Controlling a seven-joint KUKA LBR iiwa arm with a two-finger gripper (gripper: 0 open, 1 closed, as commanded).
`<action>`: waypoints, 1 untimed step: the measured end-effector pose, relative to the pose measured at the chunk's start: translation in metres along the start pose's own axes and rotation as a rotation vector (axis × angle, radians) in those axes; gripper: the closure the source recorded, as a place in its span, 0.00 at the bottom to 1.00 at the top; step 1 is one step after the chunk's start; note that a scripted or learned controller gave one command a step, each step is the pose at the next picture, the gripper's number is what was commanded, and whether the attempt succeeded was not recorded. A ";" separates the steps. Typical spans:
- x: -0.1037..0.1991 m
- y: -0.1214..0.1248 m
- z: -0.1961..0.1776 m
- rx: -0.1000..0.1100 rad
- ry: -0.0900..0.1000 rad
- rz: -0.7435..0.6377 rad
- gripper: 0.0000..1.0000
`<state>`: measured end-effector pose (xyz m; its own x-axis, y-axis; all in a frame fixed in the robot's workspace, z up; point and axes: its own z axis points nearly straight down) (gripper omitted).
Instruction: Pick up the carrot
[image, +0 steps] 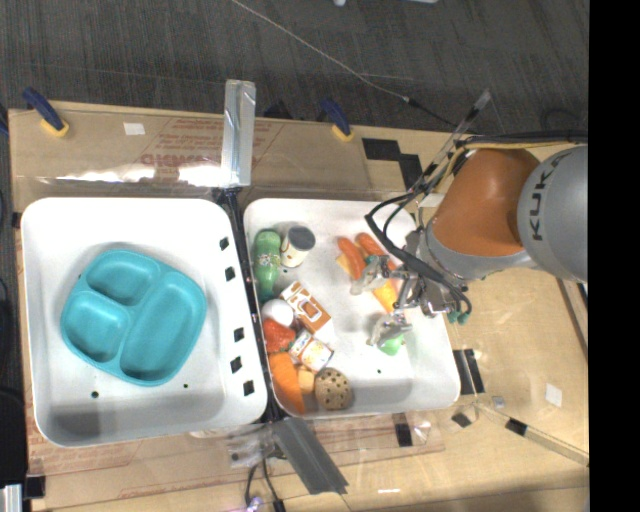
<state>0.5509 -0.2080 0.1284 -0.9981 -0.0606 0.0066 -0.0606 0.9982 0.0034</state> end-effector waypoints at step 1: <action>-0.018 -0.002 0.034 0.005 -0.009 -0.068 0.00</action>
<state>0.5688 -0.2089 0.0942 -0.9918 -0.1281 -0.0026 -0.1281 0.9918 -0.0014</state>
